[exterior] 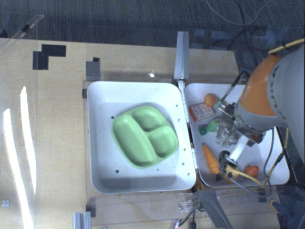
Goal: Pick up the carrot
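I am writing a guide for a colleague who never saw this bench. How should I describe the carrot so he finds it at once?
Find the bin on the view's right, not the one holding the green plate. The carrot lies near its lower left corner, beside the wall between the bins. It is long and pointed, whereas the orange thing higher up is round.

Grey arm (291, 87) (orange band (257, 90) above the wrist) with dark cables (272, 149).

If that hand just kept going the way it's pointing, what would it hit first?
Probably the white floor of the right bin, between the small green thing and the carrot. The hand seems to point down there, but depth is hard to judge.
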`<state>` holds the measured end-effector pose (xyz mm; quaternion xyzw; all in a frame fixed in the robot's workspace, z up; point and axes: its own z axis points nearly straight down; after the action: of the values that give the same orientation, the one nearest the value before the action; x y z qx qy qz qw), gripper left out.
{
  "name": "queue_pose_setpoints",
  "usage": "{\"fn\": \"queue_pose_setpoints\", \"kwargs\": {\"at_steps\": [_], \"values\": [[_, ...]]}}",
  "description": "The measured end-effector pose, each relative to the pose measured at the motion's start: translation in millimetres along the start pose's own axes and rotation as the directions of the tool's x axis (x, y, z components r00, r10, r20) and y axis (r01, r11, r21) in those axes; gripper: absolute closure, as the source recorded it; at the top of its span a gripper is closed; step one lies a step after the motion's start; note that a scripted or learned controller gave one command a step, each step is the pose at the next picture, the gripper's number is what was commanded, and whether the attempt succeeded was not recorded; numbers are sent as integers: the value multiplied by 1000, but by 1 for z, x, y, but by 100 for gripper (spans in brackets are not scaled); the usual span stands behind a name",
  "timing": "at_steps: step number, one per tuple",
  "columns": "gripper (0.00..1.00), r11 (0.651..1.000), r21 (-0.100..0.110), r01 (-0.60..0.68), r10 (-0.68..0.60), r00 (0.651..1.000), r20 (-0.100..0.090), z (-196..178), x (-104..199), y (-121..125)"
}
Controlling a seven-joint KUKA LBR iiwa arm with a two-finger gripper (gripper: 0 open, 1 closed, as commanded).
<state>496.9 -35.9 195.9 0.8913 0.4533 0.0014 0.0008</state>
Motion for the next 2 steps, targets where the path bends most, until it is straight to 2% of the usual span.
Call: {"fn": "queue_pose_setpoints", "kwargs": {"at_steps": [1,2], "values": [[100,960,1,-279,279,960,0,8,37,-36],[100,797,1,-605,605,797,2,12,52,-5]]}}
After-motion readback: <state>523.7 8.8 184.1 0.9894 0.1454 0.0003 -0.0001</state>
